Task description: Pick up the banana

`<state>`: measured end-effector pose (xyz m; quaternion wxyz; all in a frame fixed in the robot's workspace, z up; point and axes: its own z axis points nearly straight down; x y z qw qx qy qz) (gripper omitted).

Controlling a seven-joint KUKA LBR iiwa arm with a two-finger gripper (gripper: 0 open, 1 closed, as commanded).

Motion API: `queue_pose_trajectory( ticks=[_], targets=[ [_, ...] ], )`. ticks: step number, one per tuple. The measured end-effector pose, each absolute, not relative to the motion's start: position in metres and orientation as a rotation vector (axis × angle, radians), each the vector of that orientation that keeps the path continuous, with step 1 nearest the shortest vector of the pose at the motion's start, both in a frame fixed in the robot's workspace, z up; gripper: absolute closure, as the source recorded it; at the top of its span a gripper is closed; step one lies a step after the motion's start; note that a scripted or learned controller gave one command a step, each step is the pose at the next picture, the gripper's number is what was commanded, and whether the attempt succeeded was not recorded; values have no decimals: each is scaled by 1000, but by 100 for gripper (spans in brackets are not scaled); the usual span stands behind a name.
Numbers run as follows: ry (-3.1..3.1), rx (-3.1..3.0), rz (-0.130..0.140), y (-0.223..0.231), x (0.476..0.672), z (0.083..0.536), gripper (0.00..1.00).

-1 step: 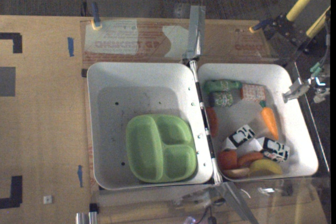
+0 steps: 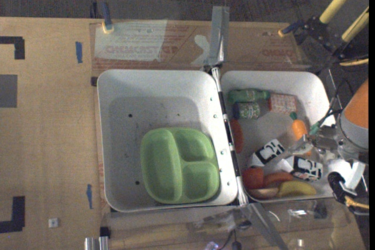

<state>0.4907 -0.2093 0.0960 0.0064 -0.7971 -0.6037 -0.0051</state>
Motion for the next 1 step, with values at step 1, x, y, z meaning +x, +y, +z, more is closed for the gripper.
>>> queue_pose_trajectory(
  ticks=[1],
  targets=[
    [-1515, -2752, 1, -210, 521, 171, 0]
  ],
)
